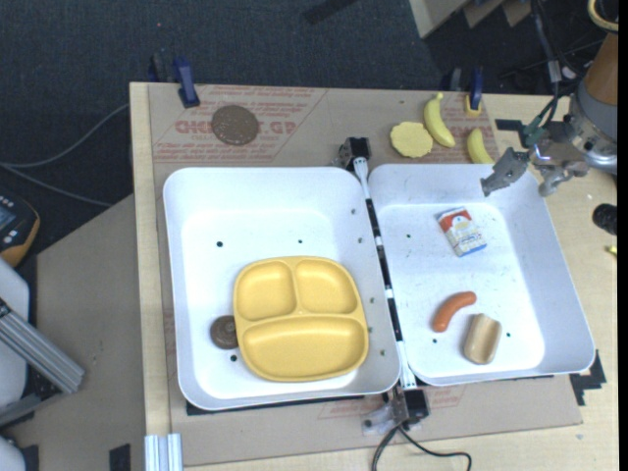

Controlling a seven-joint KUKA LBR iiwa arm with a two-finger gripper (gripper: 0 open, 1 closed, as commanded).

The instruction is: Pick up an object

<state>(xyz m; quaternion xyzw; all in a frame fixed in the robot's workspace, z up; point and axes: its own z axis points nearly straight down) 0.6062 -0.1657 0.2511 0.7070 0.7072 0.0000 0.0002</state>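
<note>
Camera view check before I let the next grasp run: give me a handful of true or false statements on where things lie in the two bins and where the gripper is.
1. The yellow divided plate lies in the left bin. True.
2. The sausage lies in the left bin. False: it is in the right bin, beside the bread roll.
3. The gripper holds the small carton. False: the carton lies on the bin floor, apart from it.
4. Two bananas lie on the bench outside the bins. True.
</note>
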